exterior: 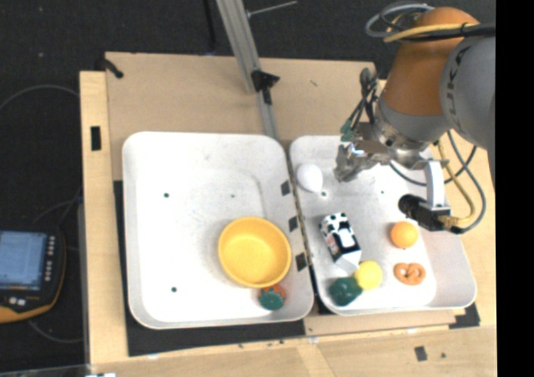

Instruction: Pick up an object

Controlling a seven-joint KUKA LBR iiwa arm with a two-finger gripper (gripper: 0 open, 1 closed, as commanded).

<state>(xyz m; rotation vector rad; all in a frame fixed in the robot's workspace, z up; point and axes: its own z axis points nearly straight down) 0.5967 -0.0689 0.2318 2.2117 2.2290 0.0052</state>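
— Where the left bin (167, 175) holds things, what lies there?
— A yellow bowl (254, 250) near its front right corner, with a small green and red thing (272, 298) just beside it.
— And the right bin (380, 304)?
— A white egg (309, 176), a black and white carton (340, 236), a green lump (343, 289) touching a yellow ball (369, 274), an orange (404, 234) and a pretzel (409, 273).
— The gripper (349, 165)?
— Over the back of that bin, just right of the egg; open or closed, I cannot tell.

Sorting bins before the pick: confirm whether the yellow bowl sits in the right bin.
No, the yellow bowl sits in the left bin, near its lower right corner.
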